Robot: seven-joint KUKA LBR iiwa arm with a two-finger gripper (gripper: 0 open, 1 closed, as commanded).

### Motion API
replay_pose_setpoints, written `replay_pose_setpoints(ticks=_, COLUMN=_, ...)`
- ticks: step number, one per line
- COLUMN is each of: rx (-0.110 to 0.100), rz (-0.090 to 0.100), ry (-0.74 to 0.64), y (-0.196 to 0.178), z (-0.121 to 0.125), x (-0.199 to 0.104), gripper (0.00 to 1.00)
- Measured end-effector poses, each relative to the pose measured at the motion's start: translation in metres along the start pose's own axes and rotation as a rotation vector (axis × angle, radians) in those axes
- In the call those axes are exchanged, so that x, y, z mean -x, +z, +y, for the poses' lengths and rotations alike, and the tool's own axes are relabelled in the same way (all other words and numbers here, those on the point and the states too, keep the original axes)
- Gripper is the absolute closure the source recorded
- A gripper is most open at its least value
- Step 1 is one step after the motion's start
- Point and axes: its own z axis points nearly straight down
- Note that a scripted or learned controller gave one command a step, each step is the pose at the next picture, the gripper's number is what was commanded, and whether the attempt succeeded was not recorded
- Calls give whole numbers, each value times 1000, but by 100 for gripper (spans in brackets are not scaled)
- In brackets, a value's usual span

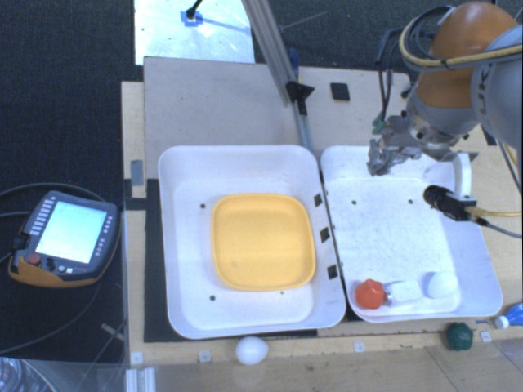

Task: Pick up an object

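Orange ball (369, 294) sits near edge, right bin (384, 219); gripper (381, 163) at far edge, empty, opening unclear. Approach step; next: reach nearer, descend.

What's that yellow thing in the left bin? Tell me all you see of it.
The yellow plate is a shallow, square dish with rounded corners and a raised rim, plain and smooth like plastic. It lies flat and right side up in the middle of the left bin, resting on the floor of that bin with nothing on it or against it.
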Motion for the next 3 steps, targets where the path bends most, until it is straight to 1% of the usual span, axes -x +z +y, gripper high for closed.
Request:
replay_pose_setpoints(ticks=2, rx=0, rz=0, ry=1, y=-16, z=12, x=-99, gripper=100)
replay_pose_setpoints(ticks=3, rx=-2, rz=0, ry=1, y=0, z=16, x=-156, gripper=100)
